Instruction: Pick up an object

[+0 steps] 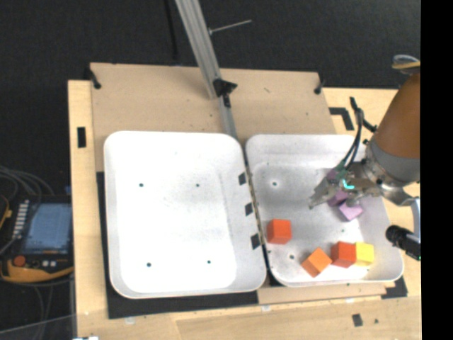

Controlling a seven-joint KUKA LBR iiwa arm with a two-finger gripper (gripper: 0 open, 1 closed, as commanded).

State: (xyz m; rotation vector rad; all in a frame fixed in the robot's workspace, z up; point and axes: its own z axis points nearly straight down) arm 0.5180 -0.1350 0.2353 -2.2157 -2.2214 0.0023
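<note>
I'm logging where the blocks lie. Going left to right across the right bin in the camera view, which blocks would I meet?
Orange-red block → orange block → red block → yellow block. I left out the purple block under the gripper; its span overlaps the red block's.

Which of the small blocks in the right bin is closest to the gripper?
The purple block, right beside the gripper; the orange, red and yellow blocks lie farther toward the bin's near edge.

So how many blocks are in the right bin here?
5. An orange block sits apart near the bin's left side; another orange block, a red block and a yellow block cluster at the front; a purple block lies under the end effector, which may hide more.
</note>
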